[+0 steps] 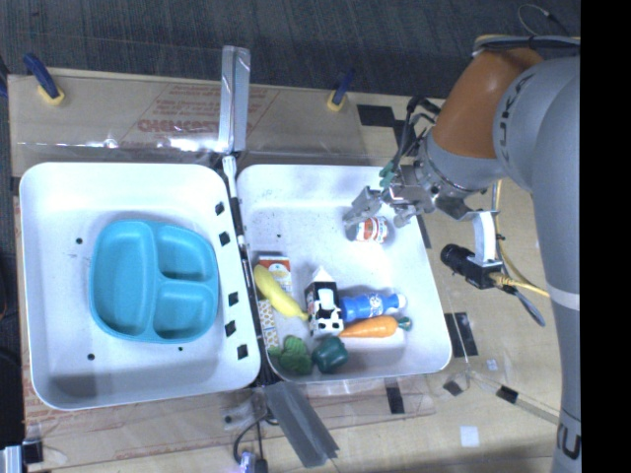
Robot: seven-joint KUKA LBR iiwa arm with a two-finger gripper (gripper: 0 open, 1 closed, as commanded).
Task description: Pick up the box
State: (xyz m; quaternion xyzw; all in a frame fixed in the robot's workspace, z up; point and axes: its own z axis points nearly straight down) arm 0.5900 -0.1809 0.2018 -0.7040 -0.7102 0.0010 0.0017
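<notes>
Arm bends in from the right, its tool (pixel 380 205) apparently spread open above a small can (pixel 372 230).

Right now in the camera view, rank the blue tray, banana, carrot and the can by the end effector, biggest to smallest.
1. Blue tray, by far the largest.
2. Banana and carrot: they look alike in length, so no ranking.
3. Can, smallest, partly hidden under the end effector.

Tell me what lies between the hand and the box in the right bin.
In the camera view, bare white bin floor lies between the hand and the box. The small red-and-white can sits just under the hand, off that line.
</notes>
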